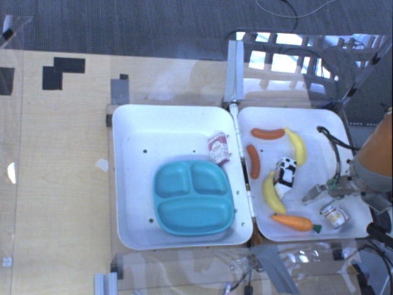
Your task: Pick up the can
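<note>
One can [334,215] lay on its side just right of and below the pincer [314,193], whose fingers were apart, in the right bin [344,128] on the wooden desk [55,183], grey carpet [123,17] beyond.

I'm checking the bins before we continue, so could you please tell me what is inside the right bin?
The right bin holds two sausages, two bananas, a carrot, a black-and-white toy and the can. The arm covers its right edge.

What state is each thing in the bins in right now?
Can: on its side, right bin, free of the gripper.
Gripper: open, beside the can.
Carrot: lying flat.
Two bananas: lying flat.
Two sausages: lying flat.
Blue tray: flat, left bin.
</note>
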Available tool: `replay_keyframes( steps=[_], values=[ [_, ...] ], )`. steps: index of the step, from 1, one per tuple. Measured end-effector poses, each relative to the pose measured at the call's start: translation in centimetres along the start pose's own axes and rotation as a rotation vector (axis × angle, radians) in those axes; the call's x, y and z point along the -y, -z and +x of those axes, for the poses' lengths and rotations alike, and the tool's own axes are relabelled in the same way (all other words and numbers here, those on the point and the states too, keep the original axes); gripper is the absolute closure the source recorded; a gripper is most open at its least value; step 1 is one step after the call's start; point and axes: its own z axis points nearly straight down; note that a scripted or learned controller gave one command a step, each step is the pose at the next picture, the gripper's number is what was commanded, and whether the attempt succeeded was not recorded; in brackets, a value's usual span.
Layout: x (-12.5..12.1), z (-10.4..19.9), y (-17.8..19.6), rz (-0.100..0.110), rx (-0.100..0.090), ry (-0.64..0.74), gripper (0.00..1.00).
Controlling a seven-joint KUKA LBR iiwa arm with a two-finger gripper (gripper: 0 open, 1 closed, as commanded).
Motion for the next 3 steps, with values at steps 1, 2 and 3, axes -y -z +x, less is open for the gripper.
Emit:
replay_keyframes(
  steps=[1,2,3],
  values=[
    [-0.3,-0.1,1.0,-0.007,0.003,0.001,1.0],
    [-0.5,-0.1,1.8,-0.01,0.004,0.001,1.0],
    [-0.8,-0.2,2.7,-0.014,0.004,0.002,1.0]
  ],
)
